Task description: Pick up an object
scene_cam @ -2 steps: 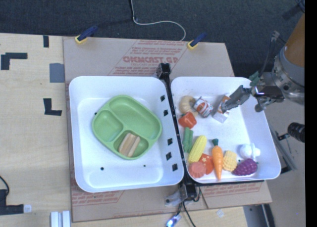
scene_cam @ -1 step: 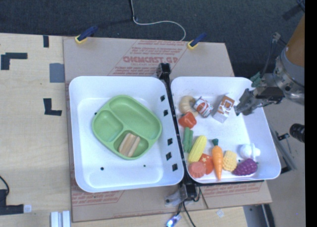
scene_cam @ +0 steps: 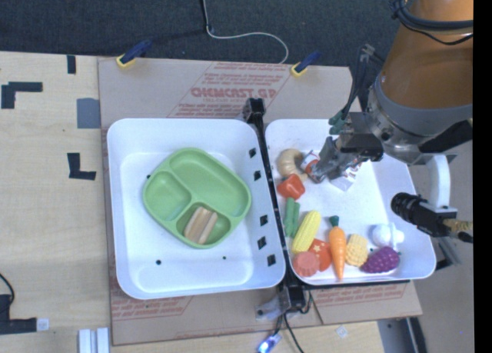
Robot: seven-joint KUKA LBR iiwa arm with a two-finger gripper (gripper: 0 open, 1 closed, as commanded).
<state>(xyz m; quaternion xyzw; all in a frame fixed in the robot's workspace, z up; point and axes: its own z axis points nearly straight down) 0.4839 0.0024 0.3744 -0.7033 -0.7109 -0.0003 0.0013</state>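
The gripper (scene_cam: 332, 168) hung low over the right bin (scene_cam: 400, 267), beside a small red-and-white object (scene_cam: 310, 164) near the potato (scene_cam: 288, 161); whether it gripped anything could not be told.

1. Two bins sit side by side on a cardboard sheet (scene_cam: 223, 90) that lies on the bench, their inner walls touching along the middle.
2. The left bin (scene_cam: 131, 259) holds a divided plate (scene_cam: 196, 196) near its centre; a slice of bread (scene_cam: 201, 223) lies in the plate's nearest compartment.
3. The right bin (scene_cam: 400, 267) holds a crowd of toy foods.
4. At its far left lies a potato (scene_cam: 288, 161), with a pepper (scene_cam: 291, 187) just in front of it.
5. Nearer still, a corn cob (scene_cam: 306, 230) lies left of a carrot (scene_cam: 337, 246).
6. Along the near wall, grapes (scene_cam: 381, 259) lie right of the carrot, an egg (scene_cam: 380, 234) behind them.
7. The gripper (scene_cam: 327, 168) hangs over the bin's far part, right of the potato.
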